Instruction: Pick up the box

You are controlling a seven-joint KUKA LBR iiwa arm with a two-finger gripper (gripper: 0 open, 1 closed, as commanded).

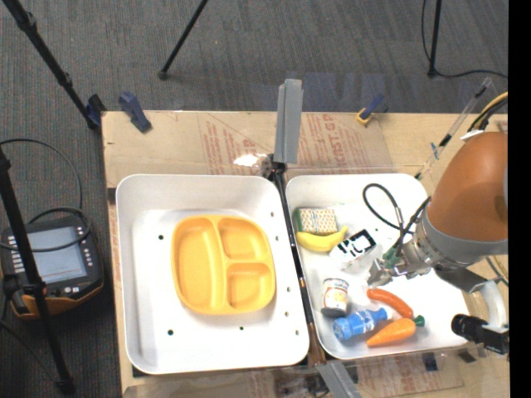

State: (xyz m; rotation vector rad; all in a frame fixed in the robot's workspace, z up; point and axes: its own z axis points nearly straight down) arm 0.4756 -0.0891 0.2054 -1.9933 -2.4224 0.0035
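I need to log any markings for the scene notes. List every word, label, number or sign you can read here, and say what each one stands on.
Red printing on the cardboard sheet under the bins: letters show, upside down, too blurred to read.
Small patterned box: print too small to read.
Blue bottle label: too small to read.
Small can label: blurred.
Handheld screen left of the bench: nothing legible.

Bright even overhead light, soft shadows, slight blur.
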